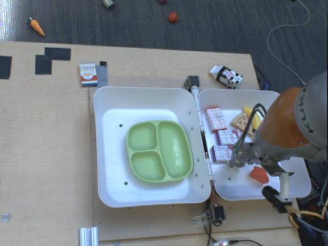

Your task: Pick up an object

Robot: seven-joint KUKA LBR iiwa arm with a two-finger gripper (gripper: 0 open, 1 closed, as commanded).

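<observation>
Purple-and-white small packs (221, 152) lie in the right bin (241, 188), near its left wall, stacked in a rough column running far-to-near: a red-patterned pack (214, 118) at the far end, purple ones nearer. W/ the gripper (237, 159) sitting just right of the nearest purple pack, that pack looks like the likeliest target, tho that's a guess. It lies to the gripper's left, touching or nearly so; can't tell which. Its long axis seems to run left-right, across the column.

Gripper state: can't tell how far open, and nothing is visibly betw. its tips, so no hold can be claimed. The wrist hides the tips from above.

Other stuff in the right bin: an orange-red block (259, 175) just right and near of the gripper, a tan wedge (239, 121) and a yellow piece (249, 111) farther off. Arm's orange band (282, 122) covers much of the bin's right side.

Left bin (110, 188) holds a green divided tray (159, 151), well apart from the gripper. A cow-print item (227, 76) lies on the bench beyond the right bin.
</observation>
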